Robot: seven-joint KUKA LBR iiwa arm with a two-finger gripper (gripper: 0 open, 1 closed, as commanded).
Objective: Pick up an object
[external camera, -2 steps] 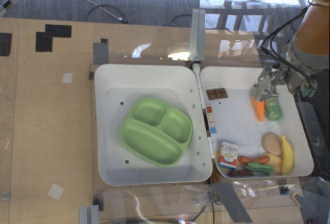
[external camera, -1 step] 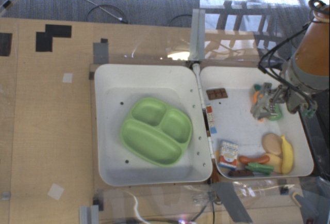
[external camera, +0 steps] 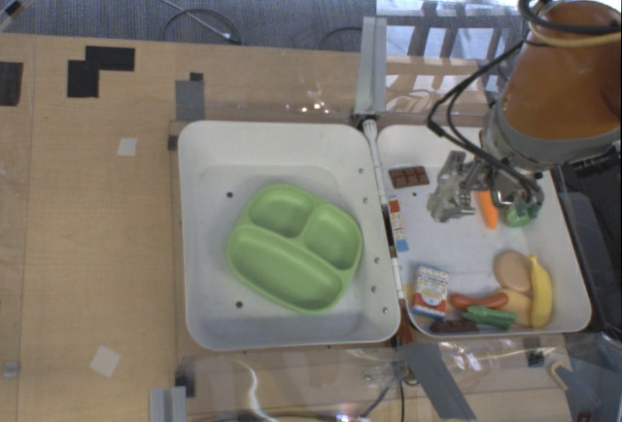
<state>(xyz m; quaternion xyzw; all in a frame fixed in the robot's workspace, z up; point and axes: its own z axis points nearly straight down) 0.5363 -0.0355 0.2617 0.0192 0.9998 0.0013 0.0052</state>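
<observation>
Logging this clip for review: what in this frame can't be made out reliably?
- Gripper, camera view: finger state, blurred and small against the right bin.
- Carrot and green piece: partly covered by the wrist hardware.
- Pile beside the banana: items overlap; dark one at the bottom too small to identify.
- Small box: label unreadable.

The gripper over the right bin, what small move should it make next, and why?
Probably a short descent: the two-finger gripper hovers over bare floor of the right white bin, with the small orange carrot-like piece just beside it and nothing visibly between its fingers.
</observation>
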